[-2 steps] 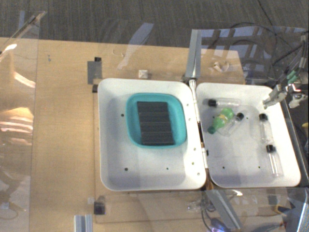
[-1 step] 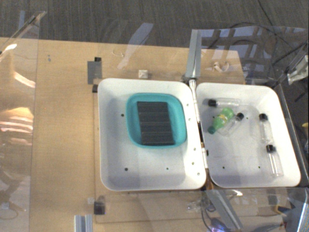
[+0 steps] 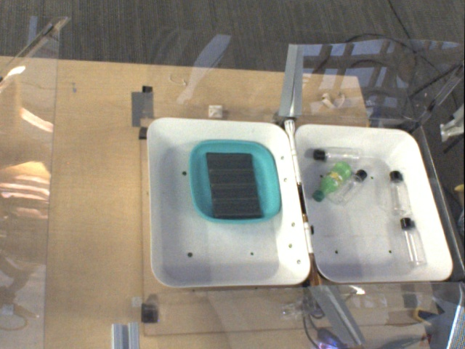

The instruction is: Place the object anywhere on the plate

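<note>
Overhead, the wooden desk is lying broad and pale under the camera, carrying two shallow white bins side by side, their inner walls touching along a central seam. Left bin is holding a teal plate, square with rounded corners, sitting toward the far half of the bin; a dark ribbed slab is resting flat on the plate, covering most of its middle. Right bin is holding the loose objects: a green bottle is lying on its side in the far left part of the bin, well apart from the plate and separated from it by the two bin walls. Clear tubes with black caps are lying around it, one just beyond the bottle, another nearer the right wall, a further one just below that. Hand: cannot tell its state from this view. A small pale block is sitting on the desk just beyond the left bin.
</note>
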Controlling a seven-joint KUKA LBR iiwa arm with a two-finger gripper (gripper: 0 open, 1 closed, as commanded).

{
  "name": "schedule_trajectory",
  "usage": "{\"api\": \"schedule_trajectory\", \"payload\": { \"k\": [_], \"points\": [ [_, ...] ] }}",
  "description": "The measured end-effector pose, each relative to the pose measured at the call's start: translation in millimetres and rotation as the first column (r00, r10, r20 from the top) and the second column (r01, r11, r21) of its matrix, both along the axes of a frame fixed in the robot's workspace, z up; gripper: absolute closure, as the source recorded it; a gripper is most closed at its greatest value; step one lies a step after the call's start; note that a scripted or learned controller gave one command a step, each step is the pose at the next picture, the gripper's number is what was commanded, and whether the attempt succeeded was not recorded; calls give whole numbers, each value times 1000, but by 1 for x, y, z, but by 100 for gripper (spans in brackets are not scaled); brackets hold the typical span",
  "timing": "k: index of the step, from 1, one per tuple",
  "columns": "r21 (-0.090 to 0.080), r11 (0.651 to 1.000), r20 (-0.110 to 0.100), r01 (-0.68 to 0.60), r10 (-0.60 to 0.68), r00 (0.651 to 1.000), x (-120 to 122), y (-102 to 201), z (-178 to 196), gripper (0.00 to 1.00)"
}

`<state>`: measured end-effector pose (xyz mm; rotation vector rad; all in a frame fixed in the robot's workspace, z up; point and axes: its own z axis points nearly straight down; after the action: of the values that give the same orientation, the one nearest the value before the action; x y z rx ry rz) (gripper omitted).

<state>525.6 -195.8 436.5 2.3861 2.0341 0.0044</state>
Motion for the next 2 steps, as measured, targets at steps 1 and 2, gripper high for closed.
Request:
{"api": "schedule_trajectory", "payload": {
  "k": [1,2],
  "points": [
    [1,981,-2,192,-192,981,-37,-4,-1,0],
    [1,952,-2,307,-307,952,-37,1,-1,0]
  ]
}}
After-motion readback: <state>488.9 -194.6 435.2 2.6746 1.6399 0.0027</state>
